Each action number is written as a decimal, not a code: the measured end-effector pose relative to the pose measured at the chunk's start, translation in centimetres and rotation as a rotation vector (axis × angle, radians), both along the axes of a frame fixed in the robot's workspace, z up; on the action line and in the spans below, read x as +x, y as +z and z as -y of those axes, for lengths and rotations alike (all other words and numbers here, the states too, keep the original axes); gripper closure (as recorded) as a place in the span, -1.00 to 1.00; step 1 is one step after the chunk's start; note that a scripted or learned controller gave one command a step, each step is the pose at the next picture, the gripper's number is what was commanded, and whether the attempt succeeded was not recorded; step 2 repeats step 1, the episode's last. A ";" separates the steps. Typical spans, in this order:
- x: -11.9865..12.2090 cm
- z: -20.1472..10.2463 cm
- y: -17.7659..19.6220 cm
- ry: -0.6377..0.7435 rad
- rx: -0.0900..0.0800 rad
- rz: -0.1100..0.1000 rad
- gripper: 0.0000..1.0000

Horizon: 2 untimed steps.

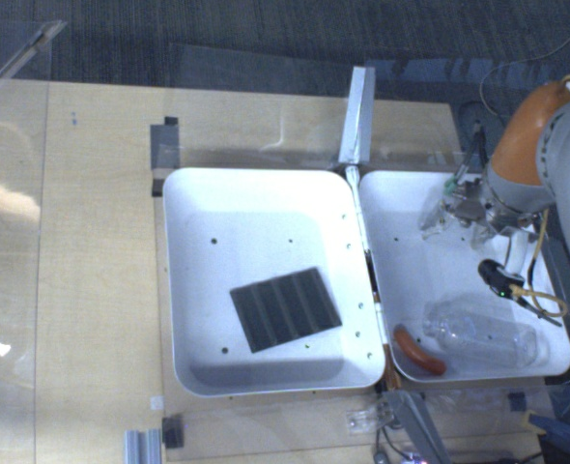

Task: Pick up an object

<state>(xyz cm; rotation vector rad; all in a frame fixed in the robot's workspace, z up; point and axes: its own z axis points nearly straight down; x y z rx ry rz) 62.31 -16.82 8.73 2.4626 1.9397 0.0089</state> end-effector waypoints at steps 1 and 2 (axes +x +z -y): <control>-2.3 -2.6 6.8 -0.038 0.001 -0.004 -1.00; -2.3 -2.6 6.8 -0.038 0.001 -0.004 -1.00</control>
